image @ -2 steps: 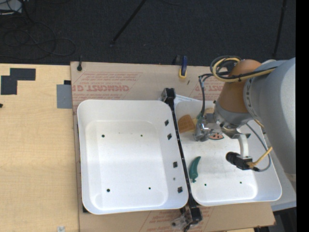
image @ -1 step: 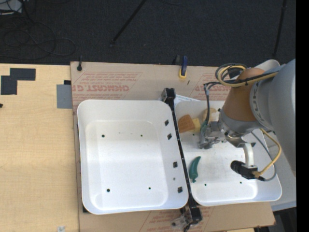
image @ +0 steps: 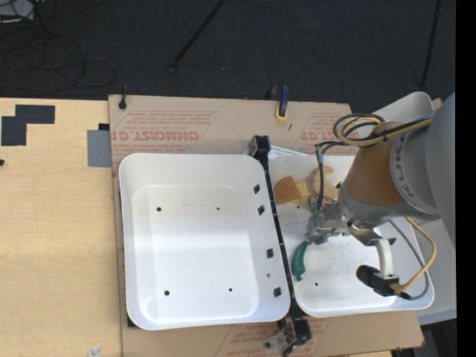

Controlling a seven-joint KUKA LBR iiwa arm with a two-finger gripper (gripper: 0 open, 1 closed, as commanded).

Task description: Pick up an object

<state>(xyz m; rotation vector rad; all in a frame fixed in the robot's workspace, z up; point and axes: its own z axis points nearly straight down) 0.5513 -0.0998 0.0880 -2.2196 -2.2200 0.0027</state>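
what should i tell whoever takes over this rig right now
Gripper: low inside the right bin, with nothing seen held in it.
Things: a teal object lies by the right bin's left wall, just below the gripper; a tan block sits near the bin's top left corner. The left bin is beside it.
Done: no pick confirmed.
Left: grasp one object, probably the teal one as it is nearest, and lift it.
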